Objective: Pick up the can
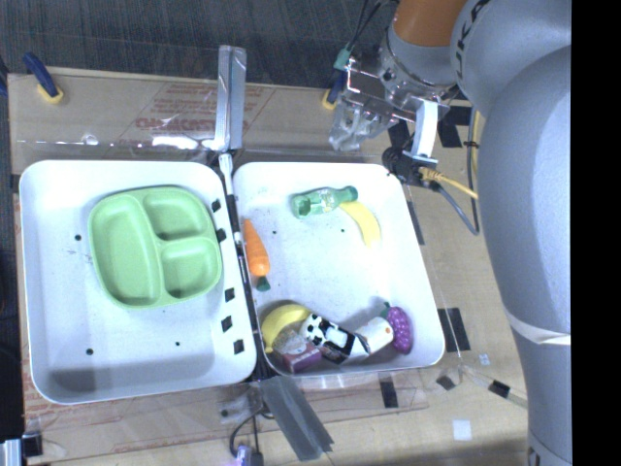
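The task is at its opening step, the approach: the hand (351,130) hangs over the tabletop (291,105) just beyond the far rim of the right bin (419,260), and the can has not been reached. The hand is pale and blurred against the tabletop, so I cannot tell whether it is open or closed. What I take to be the can (342,340) is the dark, black-and-white cylinder with a pale end. It lies on its side in the near part of the right bin, well apart from the hand and at the opposite end of the bin. It sits in a crowded cluster: a yellow fruit (282,322) touches it on the left, a purple bunch of grapes (399,329) lies just beside its right end, and a small purple thing (303,360) is tucked against it at the near wall. A green bottle (324,201), a banana (364,221) and a carrot (255,250) lie farther up the bin, between hand and can. The left bin (39,289) holds a green divided plate (155,246). The next move, as I judge it, calls for carrying the hand across to the near corner, turning it to span the can's narrow width, and descending without catching the neighbours or the bin wall.
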You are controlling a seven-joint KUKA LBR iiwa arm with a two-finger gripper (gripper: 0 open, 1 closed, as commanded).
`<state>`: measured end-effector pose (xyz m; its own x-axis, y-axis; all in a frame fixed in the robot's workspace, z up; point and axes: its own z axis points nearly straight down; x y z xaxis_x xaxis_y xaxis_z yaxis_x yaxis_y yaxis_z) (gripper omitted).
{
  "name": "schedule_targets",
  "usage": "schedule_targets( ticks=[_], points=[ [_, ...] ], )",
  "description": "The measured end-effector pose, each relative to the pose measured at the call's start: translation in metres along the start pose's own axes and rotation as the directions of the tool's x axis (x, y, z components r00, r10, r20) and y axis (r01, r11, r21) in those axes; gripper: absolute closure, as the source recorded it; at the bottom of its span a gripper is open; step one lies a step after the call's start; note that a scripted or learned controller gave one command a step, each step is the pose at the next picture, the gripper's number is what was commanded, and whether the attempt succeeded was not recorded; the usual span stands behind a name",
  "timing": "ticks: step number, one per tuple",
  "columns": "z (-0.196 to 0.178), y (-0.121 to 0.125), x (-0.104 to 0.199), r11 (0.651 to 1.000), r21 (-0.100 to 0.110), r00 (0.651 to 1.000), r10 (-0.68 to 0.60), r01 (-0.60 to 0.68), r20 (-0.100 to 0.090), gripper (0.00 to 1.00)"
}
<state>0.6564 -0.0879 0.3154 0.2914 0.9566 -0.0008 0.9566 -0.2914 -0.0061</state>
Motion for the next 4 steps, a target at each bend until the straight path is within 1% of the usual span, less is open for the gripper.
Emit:
schedule_targets(
  ticks=[1, 2, 3, 4],
  points=[
    [0.128, -0.051, 0.035, 0.998, 0.005, 0.998, -0.061, 0.061, 0.002, 1.0],
    [0.128, -0.051, 0.035, 0.998, 0.004, 0.998, -0.061, 0.061, 0.002, 0.0],
    [0.127, -0.086, -0.026, 0.987, 0.003, 0.987, -0.162, 0.162, 0.0, 0.0],
    [0.227, -0.067, -0.063, 0.968, 0.0, 0.968, -0.25, 0.25, 0.0, 0.0]
  ],
)
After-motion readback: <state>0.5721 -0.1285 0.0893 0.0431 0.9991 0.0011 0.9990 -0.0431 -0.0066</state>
